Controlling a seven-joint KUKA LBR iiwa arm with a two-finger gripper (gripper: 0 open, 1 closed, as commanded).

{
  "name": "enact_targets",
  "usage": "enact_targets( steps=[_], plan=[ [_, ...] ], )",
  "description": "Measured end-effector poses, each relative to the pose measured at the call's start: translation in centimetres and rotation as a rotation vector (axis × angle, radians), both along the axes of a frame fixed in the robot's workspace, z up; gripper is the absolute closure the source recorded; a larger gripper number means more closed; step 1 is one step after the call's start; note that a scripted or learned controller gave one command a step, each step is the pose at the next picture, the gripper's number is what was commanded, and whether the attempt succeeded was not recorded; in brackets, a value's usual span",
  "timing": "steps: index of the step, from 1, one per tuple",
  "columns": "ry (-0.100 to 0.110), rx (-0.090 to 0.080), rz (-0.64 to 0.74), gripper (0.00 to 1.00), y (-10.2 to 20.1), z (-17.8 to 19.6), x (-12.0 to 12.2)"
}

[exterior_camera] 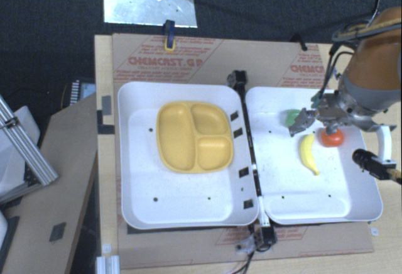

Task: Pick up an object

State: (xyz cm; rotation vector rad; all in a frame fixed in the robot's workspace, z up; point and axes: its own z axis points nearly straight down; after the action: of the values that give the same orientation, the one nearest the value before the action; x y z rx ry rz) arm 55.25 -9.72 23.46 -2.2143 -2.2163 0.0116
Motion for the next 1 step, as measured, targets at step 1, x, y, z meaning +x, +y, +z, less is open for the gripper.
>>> enact_targets(
  steps=[1],
  plan=[
    [-0.013,-0.002,0.002,0.00,0.01,0.66,0.24]
  ],
)
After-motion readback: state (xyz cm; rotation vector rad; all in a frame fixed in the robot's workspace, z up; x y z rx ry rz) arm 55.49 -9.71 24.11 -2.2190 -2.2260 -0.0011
